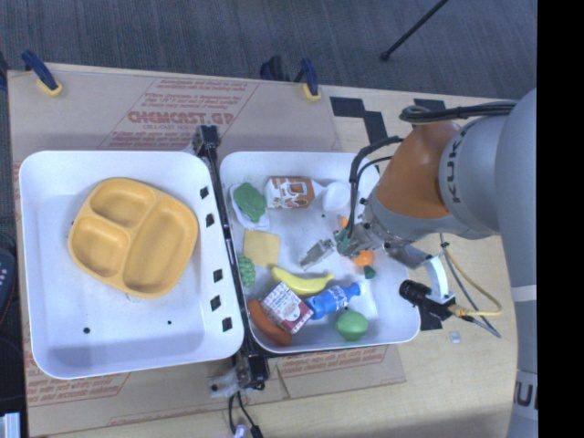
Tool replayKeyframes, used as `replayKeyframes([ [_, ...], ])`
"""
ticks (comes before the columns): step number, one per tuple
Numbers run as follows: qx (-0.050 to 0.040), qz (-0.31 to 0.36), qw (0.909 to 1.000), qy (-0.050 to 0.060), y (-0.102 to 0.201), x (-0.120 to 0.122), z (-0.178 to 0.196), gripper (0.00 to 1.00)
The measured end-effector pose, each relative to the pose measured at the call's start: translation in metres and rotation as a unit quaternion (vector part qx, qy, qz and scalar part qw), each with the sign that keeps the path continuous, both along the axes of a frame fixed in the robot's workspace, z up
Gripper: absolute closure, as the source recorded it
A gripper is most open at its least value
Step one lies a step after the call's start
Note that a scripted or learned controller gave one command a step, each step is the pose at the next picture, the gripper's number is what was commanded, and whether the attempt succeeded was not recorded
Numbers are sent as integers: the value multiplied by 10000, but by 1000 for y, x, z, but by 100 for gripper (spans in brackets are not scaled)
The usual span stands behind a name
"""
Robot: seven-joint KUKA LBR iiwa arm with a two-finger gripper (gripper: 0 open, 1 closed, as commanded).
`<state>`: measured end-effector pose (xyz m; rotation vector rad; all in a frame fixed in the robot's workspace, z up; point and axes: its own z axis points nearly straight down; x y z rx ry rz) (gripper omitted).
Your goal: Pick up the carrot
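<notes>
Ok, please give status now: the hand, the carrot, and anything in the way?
Hand low in right bin, fingers hard to read. Carrot beside it, partly under the arm, not seen held. Banana and blue bottle close by.

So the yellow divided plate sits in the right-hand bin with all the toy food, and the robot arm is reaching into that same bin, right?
Not quite. The camera view shows the yellow divided plate alone in the left bin. The toy food, such as the banana and the blue bottle, lies in the right bin, and the arm does reach into that one.
</notes>
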<state>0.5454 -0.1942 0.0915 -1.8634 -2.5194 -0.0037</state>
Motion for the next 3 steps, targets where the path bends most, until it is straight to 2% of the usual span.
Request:
replayKeyframes([
  [1, -12, 16, 10000, 6, -1, 0, 10, 100],
  [2, -40, -2084, 9780, -10, 10, 67, 132, 100],
  [3, -40, -2083, 9781, -5, 10, 67, 131, 0],
])
